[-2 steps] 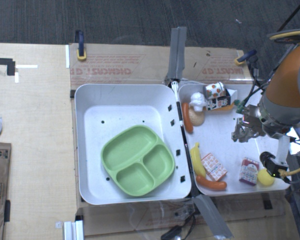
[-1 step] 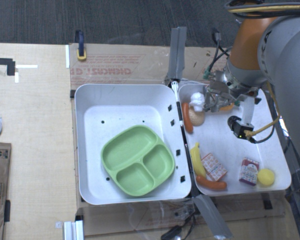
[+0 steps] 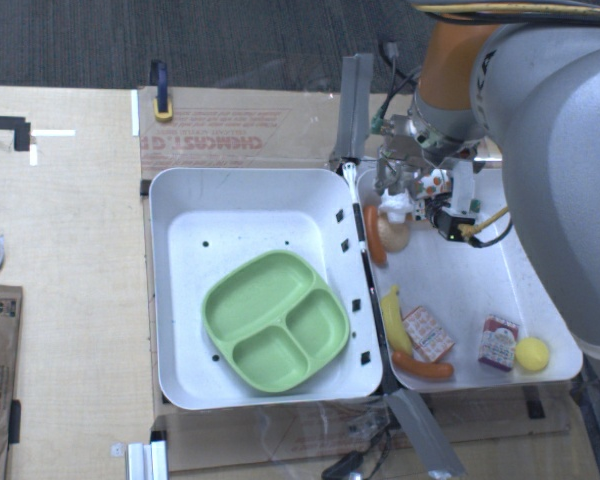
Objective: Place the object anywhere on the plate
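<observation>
Right now the gripper [image 3: 398, 190] is down in the right bin [image 3: 480, 288], near its upper left corner, close against the wall shared with the left bin [image 3: 170, 268]. Jaw state — cannot tell; wrist hardware and cabling crowd that spot.

Directly under and just below the gripper sits a pale rounded item [image 3: 393, 230] with something white on top, and a reddish elongated piece [image 3: 375, 240] lies along the dividing wall beside it. My read: one of these is the pick target, though nothing is visibly clamped, so I wouldn't call it a grasp.

Key relation: the green plate [image 3: 275, 320] lies in the left bin, down and to the left of the gripper in the camera view, across the wall. Any carry has to lift over that wall, then travel left and toward the near edge. The plate has three compartments and sits tilted in the bin — any of them will do.

The reddish piece's long axis runs roughly parallel to the wall, and it is tight against it — little room for a finger on that side.

Other items — banana [image 3: 394, 320], sausage [image 3: 421, 369], two small cartons [image 3: 428, 333], yellow ball [image 3: 532, 354] — are at the near end of the right bin, well apart from the gripper.
</observation>
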`<state>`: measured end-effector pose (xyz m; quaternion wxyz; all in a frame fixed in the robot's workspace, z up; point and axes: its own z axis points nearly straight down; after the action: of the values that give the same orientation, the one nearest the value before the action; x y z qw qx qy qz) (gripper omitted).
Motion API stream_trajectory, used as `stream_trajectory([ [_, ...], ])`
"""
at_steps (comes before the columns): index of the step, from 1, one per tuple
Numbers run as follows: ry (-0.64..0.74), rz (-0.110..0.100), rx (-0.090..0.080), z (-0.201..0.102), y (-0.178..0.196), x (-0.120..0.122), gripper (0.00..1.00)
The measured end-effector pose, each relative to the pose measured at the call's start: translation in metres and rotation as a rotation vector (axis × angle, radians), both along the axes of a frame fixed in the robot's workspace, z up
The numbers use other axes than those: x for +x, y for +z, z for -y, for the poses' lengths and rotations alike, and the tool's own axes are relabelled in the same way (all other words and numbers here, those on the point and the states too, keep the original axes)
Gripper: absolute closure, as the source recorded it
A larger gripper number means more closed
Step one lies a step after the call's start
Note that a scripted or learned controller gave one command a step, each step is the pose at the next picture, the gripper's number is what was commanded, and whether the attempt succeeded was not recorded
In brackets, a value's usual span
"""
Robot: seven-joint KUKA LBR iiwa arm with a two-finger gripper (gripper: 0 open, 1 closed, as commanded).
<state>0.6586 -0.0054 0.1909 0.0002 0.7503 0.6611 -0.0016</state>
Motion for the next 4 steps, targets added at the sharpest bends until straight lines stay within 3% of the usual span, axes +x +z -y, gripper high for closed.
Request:
stream_trajectory([
  [1, -0.166, 0.000, -0.001, -0.041, 0.000, 0.000, 1.00],
  [2, -0.182, 0.001, 0.000, -0.061, 0.121, 0.000, 1.00],
  [3, -0.263, -0.003, -0.001, -0.062, 0.010, -0.058, 1.00],
  [4, -0.477, -0.004, -0.001, 0.017, -0.001, -0.127, 1.00],
])
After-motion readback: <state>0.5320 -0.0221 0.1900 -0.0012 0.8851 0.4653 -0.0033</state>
